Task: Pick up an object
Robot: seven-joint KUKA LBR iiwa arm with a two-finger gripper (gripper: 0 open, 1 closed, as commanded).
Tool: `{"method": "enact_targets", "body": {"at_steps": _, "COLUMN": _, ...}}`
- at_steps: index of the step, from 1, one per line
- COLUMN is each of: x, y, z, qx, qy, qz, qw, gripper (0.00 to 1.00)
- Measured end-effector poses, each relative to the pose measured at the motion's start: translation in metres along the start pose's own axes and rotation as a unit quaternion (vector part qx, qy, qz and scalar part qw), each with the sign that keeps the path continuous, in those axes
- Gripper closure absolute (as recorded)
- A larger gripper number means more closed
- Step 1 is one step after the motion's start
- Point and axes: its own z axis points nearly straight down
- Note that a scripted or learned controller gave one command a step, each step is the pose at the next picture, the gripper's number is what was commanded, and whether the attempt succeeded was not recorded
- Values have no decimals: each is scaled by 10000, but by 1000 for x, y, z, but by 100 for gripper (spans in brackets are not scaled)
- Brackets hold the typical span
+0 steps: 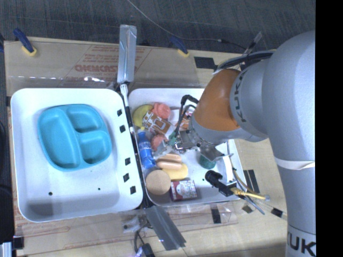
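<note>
While its grip cannot be told, the hand [181, 139] hangs over the cluttered right bin [236, 167].

Two bins sit side by side on the worktop [43, 52]. The left bin [21, 159] holds a divided plate [75, 135]. The right bin [225, 199] holds a heap of items: a round lid [157, 182] at its near edge, a small can [184, 189] just right of it, a hot-dog bun [172, 167] behind them.

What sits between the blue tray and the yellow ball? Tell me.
In the camera view, between the blue tray and the yellow ball lie bare floor of the left bin and the two bins' adjoining walls with black clips.
</note>
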Motion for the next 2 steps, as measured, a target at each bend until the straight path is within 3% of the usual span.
{"method": "enact_targets", "body": {"at_steps": 1, "x": 11, "y": -53, "z": 17, "qx": -64, "qy": -19, "qz": -42, "qw": 10000, "gripper": 0}}
{"method": "enact_targets", "body": {"at_steps": 2, "x": 12, "y": -52, "z": 8, "qx": -60, "qy": -16, "qz": -72, "qw": 10000, "gripper": 100}}
